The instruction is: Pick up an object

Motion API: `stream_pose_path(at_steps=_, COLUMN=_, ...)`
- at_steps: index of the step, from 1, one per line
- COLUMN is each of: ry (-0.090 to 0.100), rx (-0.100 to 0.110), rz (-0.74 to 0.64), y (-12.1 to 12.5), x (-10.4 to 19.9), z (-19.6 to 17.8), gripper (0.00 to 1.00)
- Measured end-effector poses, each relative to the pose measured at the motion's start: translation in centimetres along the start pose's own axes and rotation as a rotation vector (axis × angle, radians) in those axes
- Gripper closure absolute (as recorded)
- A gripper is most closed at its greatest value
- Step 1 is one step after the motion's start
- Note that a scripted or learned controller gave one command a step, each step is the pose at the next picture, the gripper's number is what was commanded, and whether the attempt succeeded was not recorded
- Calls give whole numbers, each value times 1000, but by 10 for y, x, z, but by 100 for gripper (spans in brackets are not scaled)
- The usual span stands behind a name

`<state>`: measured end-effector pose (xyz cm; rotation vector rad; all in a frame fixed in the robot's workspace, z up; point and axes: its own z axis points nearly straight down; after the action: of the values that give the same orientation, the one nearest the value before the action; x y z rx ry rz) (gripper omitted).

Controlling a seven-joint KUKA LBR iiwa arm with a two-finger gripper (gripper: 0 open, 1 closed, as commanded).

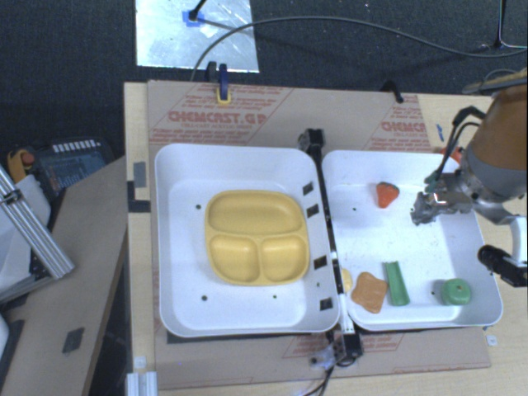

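Note:
In the right bin (pixel 462 254) lie a small red-orange piece (pixel 387 194) near the back, an orange slab (pixel 370 291) and a green stick (pixel 396 283) at the front, and a green round piece (pixel 454 291) in the front right corner. My gripper (pixel 426 207) hangs over the right bin's back right part, a short way to the right of the red-orange piece and apart from it. I see nothing between its fingers.
The left bin (pixel 177 221) holds a yellow divided plate (pixel 254 235). A black clamped divider (pixel 320 221) runs between the bins. Cables and a foil sheet (pixel 196 21) lie beyond the bench's back edge. A black part (pixel 502 264) sticks in at the right bin's edge.

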<state>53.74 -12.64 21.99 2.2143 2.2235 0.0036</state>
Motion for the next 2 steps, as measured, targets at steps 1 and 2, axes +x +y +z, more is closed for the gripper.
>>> stream_pose_path(at_steps=1, ry=3, rx=1, rz=-6, y=15, x=57, z=5, gripper=100)
stream_pose_path(at_steps=2, ry=2, rx=2, rz=-5, y=26, x=103, z=2, gripper=100)
